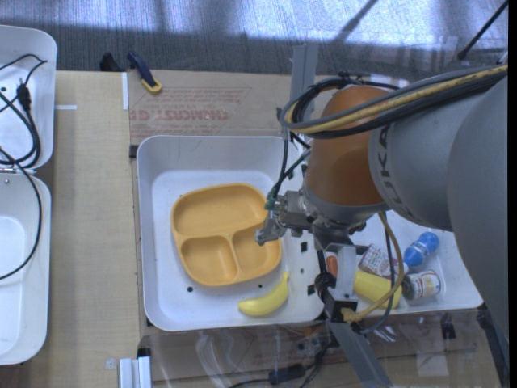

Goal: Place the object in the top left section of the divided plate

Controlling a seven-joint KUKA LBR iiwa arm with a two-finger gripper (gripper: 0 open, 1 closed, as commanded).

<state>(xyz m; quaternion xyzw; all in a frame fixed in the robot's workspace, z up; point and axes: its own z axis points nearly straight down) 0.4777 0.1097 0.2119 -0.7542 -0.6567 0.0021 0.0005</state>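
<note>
You cannot tell how the jaws of the gripper (271, 231) stand: its metal tip sits at the plate's 3 o'clock rim, seen from above, and the wrist hides the fingers. Nothing shows between them.

Just under that tip lies the divided plate (220, 234), yellow-orange, with one wide section along its 12 o'clock side and two smaller ones toward 6 o'clock. All three sections show bare plastic. The plate rests on the floor of the left-hand white bin (153, 241).

Look to the plate's 5 o'clock and you find the banana (267, 299), lying flat on the bin floor, just beside the plate's rim but apart from it, curved with its ends turned up toward the plate.

Above the tip, the orange band (347, 160) and the grey arm (444, 152) reach in from 3 o'clock, with yellow and black cables looped over them.

At 3 to 4 o'clock from the banana, partly under the arm, you see a yellow object (373, 284), a blue-capped bottle (421, 249) and a small jar (424, 285) lying close together in the other bin.
</note>
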